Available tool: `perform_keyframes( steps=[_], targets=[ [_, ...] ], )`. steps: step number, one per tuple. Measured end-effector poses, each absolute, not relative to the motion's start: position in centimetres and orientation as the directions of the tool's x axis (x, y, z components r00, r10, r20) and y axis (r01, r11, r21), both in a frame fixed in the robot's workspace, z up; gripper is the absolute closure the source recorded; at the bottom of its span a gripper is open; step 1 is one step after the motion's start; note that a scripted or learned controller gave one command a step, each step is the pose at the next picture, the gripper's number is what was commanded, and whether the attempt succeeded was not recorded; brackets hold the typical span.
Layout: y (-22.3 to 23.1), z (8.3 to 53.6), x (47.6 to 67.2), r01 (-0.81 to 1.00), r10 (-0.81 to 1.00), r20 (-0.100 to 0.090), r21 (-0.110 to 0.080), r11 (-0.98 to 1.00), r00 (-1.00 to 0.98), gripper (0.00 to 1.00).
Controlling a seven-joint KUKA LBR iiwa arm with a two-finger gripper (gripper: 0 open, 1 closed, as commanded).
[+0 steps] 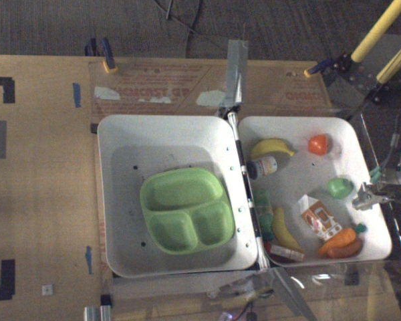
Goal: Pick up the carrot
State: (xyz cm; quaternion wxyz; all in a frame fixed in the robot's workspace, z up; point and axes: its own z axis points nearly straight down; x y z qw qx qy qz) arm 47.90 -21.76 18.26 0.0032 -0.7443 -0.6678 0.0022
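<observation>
The orange carrot point(341, 239) is lying at 5 o'clock in the right white bin point(371, 179), among 2 yellow bananas point(272, 147); the left white bin point(113, 179) is holding a green divided plastic tray point(185, 209).

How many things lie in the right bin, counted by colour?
Yellow: 2, a banana and a second banana
Orange: 2, the carrot and an orange-red ball
Green: 1, a round thing
White: 2, a bottle and a carton
Total: 7
</observation>
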Motion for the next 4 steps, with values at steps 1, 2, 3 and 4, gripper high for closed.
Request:
perform_keyframes(
  steps=[1,2,3,4],
  targets=[
    [-21.8,18.2,47.9,0.994,0.994,0.001,-0.008,-0.108,0.108,0.00],
    [-20.4,11.4,48.5,0.983,0.983,-0.005,0.015,0.185,-0.185,0.00],
    [-16.0,12.6,47.9,1.000,1.000,0.000,-0.003,-0.026,0.026,0.00],
    [-21.4,13.6,47.9,0.997,0.997,-0.001,-0.002,0.071,-0.071,0.00]
  ],
)
